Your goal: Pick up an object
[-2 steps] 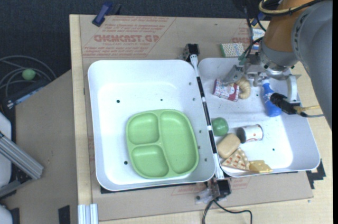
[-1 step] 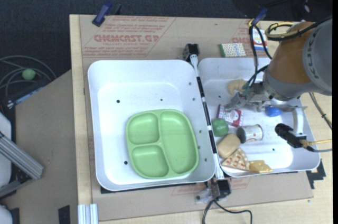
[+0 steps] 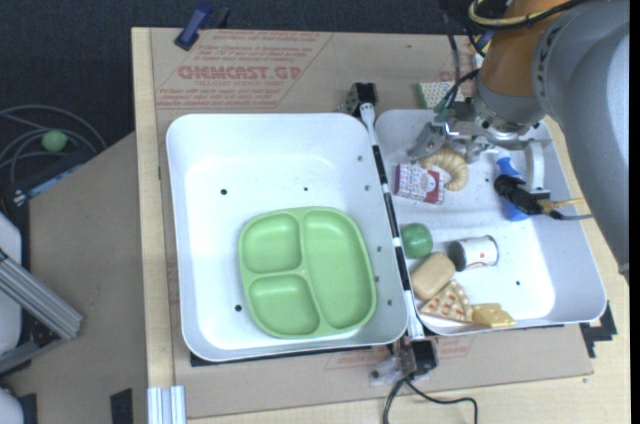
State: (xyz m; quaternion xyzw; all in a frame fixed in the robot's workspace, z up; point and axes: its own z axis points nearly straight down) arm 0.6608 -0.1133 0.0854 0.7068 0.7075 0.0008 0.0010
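claw [image 3: 447, 140] low at 12 o'clock of right bin [image 3: 570, 287], over croissant [image 3: 452, 168]; finger state unclear, can't tell

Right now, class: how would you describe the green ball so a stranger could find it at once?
Find the right-hand white bin of the two. Along its left wall, about halfway down, sits the green ball, below a red-and-white packet and above a tan bread roll. It is the one round green thing in that bin.
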